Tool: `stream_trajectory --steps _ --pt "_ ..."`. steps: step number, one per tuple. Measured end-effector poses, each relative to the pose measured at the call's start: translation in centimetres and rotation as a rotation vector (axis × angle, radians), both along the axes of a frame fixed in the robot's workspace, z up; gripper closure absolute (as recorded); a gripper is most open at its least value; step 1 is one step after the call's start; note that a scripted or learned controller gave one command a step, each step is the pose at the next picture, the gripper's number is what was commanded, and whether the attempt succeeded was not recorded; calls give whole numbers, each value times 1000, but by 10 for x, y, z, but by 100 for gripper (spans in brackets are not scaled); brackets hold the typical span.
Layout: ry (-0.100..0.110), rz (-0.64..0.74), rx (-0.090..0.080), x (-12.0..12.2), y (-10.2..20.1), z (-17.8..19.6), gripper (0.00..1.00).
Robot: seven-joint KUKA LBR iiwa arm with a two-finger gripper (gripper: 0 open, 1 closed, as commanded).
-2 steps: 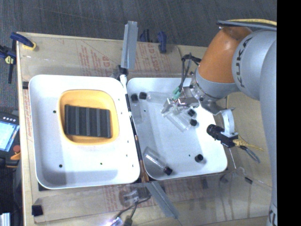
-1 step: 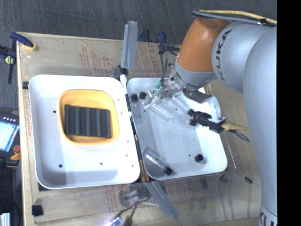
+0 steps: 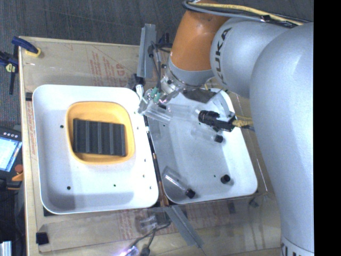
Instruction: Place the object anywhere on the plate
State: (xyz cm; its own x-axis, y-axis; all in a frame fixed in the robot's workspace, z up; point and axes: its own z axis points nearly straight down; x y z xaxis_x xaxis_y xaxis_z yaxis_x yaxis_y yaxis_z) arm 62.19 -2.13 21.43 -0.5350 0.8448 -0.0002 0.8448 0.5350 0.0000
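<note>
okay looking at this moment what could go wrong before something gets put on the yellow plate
The claw sits right over the divide between the bins, so it might clip a bin rim when it moves. The yellow plate has a dark ribbed centre; an object dropped near its raised edge could slide off into the left bin.

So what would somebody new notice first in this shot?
Probably the big grey arm with its orange band, reaching in from the right over the right bin. Next, the yellow plate with its dark ridged centre, sitting in the left bin.
</note>
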Motion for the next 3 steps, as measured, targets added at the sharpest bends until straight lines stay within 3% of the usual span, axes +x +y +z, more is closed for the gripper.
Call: stream_trajectory --steps 1,2,3 --pt "3 263 0 4 15 -22 100" --pt "6 408 1 -1 34 -23 100" --pt "5 408 1 -1 34 -23 0"
